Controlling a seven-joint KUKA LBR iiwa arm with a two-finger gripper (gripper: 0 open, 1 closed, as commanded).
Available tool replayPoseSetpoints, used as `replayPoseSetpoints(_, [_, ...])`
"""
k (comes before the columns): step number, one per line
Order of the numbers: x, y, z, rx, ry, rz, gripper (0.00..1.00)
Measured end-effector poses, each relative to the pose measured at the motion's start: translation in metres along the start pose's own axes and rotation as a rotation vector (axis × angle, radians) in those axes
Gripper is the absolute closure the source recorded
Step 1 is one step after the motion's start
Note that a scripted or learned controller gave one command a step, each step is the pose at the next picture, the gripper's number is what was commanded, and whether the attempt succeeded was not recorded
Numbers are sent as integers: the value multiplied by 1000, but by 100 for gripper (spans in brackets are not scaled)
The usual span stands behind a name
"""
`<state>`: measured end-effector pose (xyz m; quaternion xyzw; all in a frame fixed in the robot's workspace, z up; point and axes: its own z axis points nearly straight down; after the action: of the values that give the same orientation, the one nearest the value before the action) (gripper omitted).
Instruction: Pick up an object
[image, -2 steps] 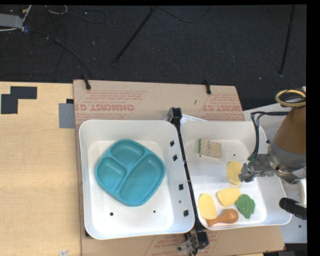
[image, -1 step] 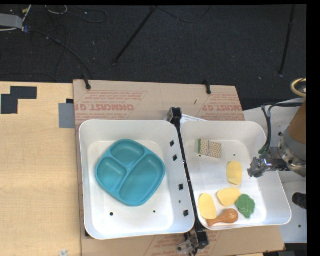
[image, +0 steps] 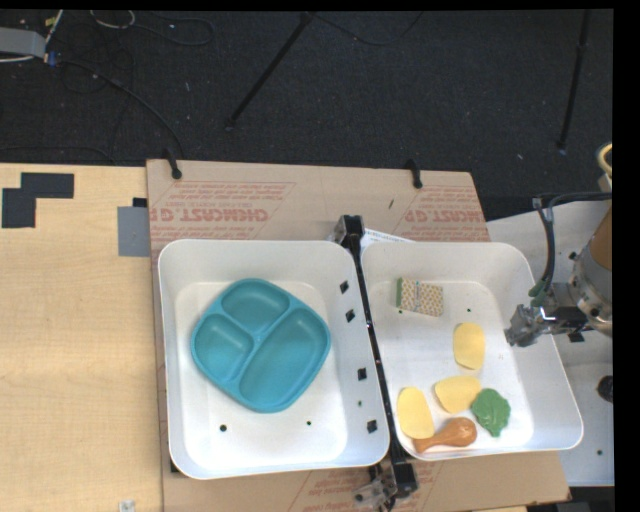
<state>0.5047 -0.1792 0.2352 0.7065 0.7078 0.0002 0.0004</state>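
Jaws (image: 527, 328) are seen at the right rim of the right bin (image: 545, 300), about midway along that edge, at the end of the arm (image: 590, 290) that enters from the right; whether they are apart or together cannot be told, as the tips are small and dark against the rim. Nothing is visibly clamped between them. Inside the right bin, a small patterned sponge-like block (image: 420, 296) lies near the far edge. An upper yellow piece (image: 469, 345) lies toward the right edge, near the jaws but apart from them. Toward the near edge, a middle yellow piece (image: 457, 392) and a left yellow piece (image: 415, 411) are grouped with a green object (image: 491, 410) and an orange spoon-shaped object (image: 447, 435), all close together. The left bin (image: 180, 400) is set beside the right bin on the bench (image: 70, 350) and carries a teal divided plate (image: 261, 343) at its centre.
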Motion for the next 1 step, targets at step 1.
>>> replayPoseSetpoints(1, [52,7,6,4,3,-3,100])
